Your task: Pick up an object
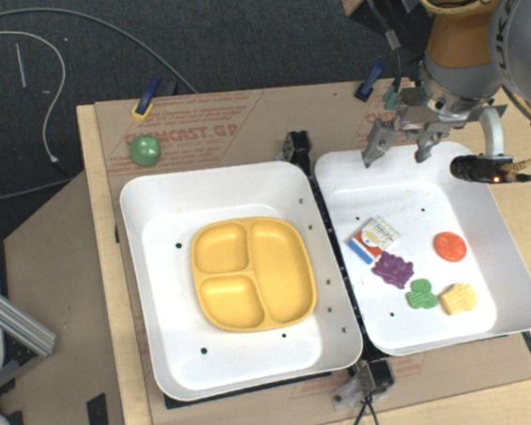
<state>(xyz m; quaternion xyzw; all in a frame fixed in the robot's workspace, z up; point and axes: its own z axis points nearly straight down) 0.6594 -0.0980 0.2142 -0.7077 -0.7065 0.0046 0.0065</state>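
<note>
Fingers (372, 153) of the gripper (398, 154) stand spread apart with nothing between them, poised over the far rim of the right bin (512, 318); inside that bin lie a small white card-like packet (374, 238), a purple grape cluster (393, 269), an orange round piece (450, 246), a green toy (420, 294) and, touching it, a yellow ridged piece (458, 299), perhaps a waffle; the left bin (151, 205) holds a yellow divided plate (252, 273); a green ball (145, 151) rests on the cardboard beyond the bins.
</note>
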